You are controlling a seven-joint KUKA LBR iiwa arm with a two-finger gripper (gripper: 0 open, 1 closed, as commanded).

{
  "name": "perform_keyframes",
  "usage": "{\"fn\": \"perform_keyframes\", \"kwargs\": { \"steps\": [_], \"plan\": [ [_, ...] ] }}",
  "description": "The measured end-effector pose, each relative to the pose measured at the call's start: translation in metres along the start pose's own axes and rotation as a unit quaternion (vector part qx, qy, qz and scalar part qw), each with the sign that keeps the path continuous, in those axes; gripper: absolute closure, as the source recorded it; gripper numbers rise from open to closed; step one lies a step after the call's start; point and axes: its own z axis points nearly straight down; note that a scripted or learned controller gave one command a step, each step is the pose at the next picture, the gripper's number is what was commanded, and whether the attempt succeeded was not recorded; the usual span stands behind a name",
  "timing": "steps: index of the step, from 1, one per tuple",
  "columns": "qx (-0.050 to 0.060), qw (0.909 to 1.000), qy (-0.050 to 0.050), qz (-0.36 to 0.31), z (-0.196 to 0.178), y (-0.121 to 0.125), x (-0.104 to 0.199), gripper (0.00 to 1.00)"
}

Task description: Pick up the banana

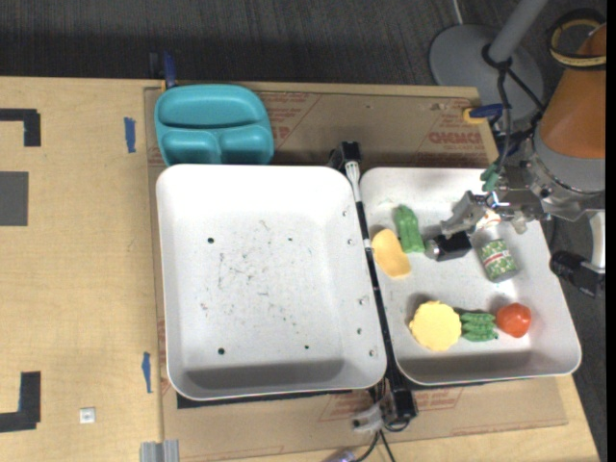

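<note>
The banana (390, 254) is a short yellow piece lying in the right bin (563, 354), against its left wall. A green vegetable (408, 229) lies just right of it. My gripper (454, 231) reaches in from the right and hangs over the middle of the right bin, about a hand's width right of the banana and apart from it. Its fingers stand open, with nothing between them.
A small bottle with a green label (496, 258) lies under the wrist. A round yellow item (435, 325), a green piece (478, 326) and a red tomato (515, 320) lie near the front. The left bin (173, 258) sits beside it, with a teal tray (214, 123) behind.
</note>
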Motion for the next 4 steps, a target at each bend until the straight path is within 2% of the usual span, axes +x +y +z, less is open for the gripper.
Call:
{"fn": "perform_keyframes", "kwargs": {
  "steps": [1, 2, 3, 4],
  "plan": [
    [0.0, 0.9914, 0.0, -0.131, 0.122, -0.066, -0.012, 0.0],
    [0.0, 0.957, 0.0, -0.29, 0.176, -0.058, -0.02, 0.0],
    [0.0, 0.957, 0.0, -0.29, 0.176, -0.058, -0.021, 0.0],
    [-0.002, 0.9966, -0.001, -0.082, 0.144, -0.065, -0.013, 0.0]
  ]
}}
